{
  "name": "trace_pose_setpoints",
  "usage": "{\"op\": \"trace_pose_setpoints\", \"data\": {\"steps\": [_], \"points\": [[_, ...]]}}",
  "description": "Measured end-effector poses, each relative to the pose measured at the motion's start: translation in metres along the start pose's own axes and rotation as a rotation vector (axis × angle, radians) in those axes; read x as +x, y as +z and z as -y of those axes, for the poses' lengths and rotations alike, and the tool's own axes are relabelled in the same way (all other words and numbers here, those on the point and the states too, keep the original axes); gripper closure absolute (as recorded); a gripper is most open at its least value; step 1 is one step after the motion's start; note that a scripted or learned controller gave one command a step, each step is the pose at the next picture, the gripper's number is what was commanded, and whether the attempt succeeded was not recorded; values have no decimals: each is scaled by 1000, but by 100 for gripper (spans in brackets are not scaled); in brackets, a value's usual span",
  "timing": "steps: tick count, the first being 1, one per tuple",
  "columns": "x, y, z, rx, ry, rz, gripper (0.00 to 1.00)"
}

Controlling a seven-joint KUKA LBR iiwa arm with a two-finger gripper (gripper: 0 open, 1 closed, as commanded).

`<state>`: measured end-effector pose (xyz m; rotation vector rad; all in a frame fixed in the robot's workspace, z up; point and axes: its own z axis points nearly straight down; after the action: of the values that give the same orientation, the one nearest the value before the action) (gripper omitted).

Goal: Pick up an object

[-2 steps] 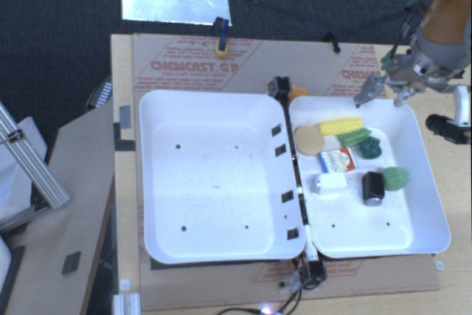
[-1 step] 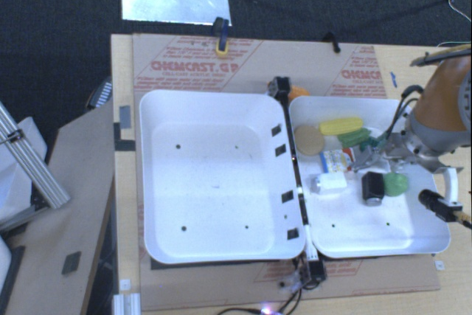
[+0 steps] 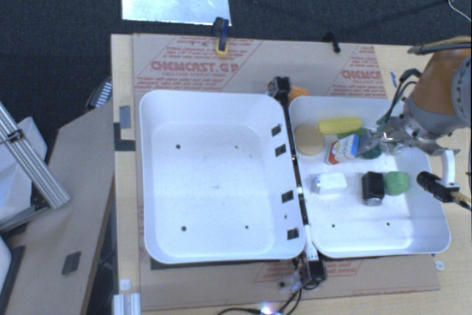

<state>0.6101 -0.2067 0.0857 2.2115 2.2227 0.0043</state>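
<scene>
Clutter crowds the gripper (image 3: pixel 376 140) in the right bin (image 3: pixel 383 236): yellow block (image 3: pixel 339 126), red-white carton (image 3: pixel 343 150); its grip state cannot be told.

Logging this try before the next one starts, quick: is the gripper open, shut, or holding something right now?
Gripper: over the right bin by the red-and-white carton; open or shut cannot be told, and nothing visibly held.

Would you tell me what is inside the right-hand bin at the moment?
The right-hand bin holds a yellow block, a tan disc, a red-and-white pack, a white block, a black block and a green ball. The gripper hides whatever lies beneath it.
</scene>
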Motion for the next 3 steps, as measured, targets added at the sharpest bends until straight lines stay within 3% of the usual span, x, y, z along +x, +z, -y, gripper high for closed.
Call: {"op": "trace_pose_setpoints", "data": {"steps": [1,2,3], "points": [[0,-11,0,-1,0,0,100],[19,1,64,8,5,-3,100],[64,-17,28,2,-4,-3,100]]}}
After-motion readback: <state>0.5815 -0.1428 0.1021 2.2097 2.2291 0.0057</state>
